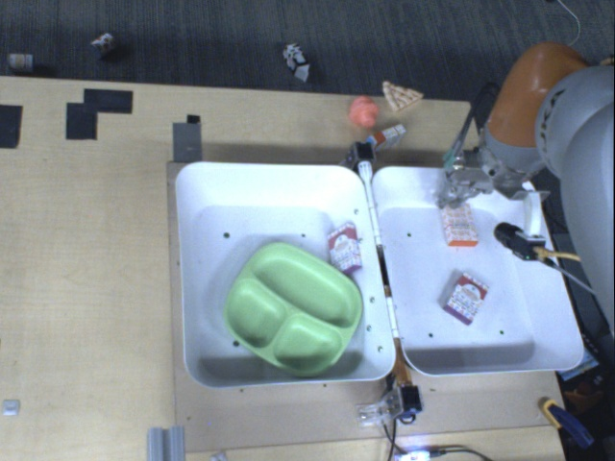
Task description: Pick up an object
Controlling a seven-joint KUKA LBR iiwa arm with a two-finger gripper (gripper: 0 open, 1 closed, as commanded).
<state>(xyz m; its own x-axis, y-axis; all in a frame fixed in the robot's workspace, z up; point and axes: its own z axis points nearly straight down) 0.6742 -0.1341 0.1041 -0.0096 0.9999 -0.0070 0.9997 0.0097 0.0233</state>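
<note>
My gripper (pixel 454 196) hangs low over the back of the right bin (pixel 423 344), with its tips just above a white and orange packet (pixel 459 227). A small red and white packet (pixel 465 298) lies tilted in the middle of that same bin. In the left bin (pixel 192 257) a green divided plate (pixel 293 305) fills the near half, and another red and white packet (pixel 344 248) leans at the plate's far right edge.
Behind the bins on the bench lie an orange ball (pixel 363 111), a wedge-shaped toy (pixel 402 95) and a small tube (pixel 386 137). A black clip (pixel 362 154) sits on the rim between the bins. Small bits lie on the dark floor beyond.
</note>
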